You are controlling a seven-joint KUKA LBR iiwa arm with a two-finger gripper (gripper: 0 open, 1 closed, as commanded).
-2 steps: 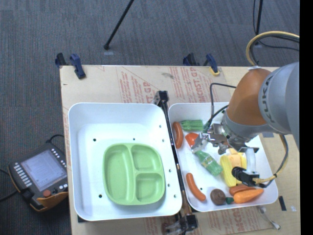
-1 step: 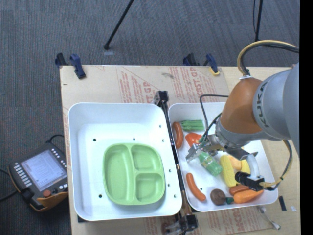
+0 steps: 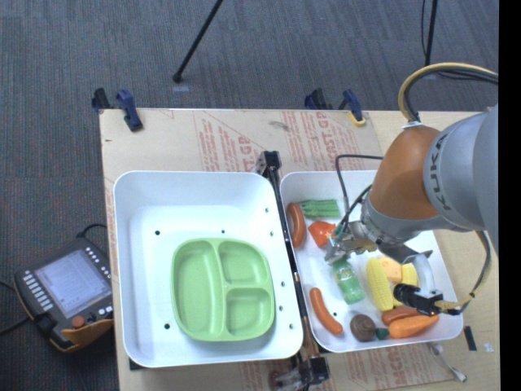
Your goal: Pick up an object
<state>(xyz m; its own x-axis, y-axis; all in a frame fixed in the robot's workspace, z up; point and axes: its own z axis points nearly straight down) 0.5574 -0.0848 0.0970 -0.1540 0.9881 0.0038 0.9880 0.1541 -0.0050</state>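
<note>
gripper [image 3: 339,247] hanging low in the right bin [image 3: 431,247], finger state impossible to tell | sitting just over a green bottle [image 3: 348,283], beside an orange-red piece [image 3: 320,231] | corn cob [image 3: 379,283] lying just right of the bottle | sausage [image 3: 325,311] resting near the front wall | green divided plate [image 3: 221,288] lying in the left bin [image 3: 142,218]

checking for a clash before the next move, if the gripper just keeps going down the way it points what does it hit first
Most likely the small green plastic bottle-shaped toy lying right below the gripper in the right white bin, though depth is hard to judge from this slanted view.
</note>
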